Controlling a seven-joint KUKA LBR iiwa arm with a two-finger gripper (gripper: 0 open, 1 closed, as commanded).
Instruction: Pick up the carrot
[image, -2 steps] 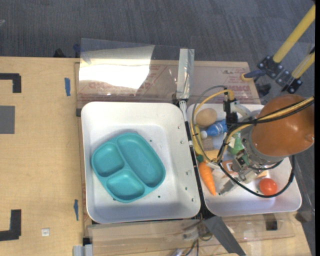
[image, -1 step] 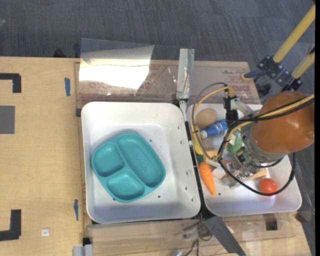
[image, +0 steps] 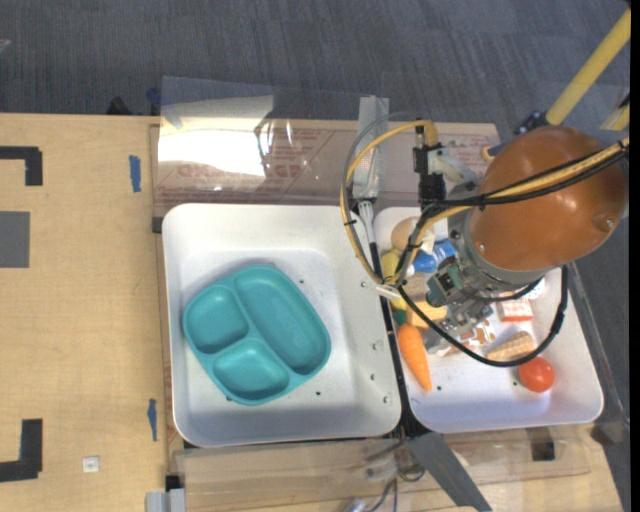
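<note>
Carrot (image: 414, 354): seen lying at the left edge of the right bin (image: 575, 400), tip pointed toward the front.
Claw (image: 458, 312): positioned just right of the carrot; its opening cannot be told.
Left bin (image: 190, 410): occupied by a teal divided plate (image: 255, 333).
Tomato (image: 537, 375): placed near the right bin's front.

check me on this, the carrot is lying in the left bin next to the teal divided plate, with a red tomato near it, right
Not quite. The camera view shows the carrot lying in the right bin, along its left wall. The teal divided plate sits in the left bin. The red tomato is indeed near the carrot.
</note>
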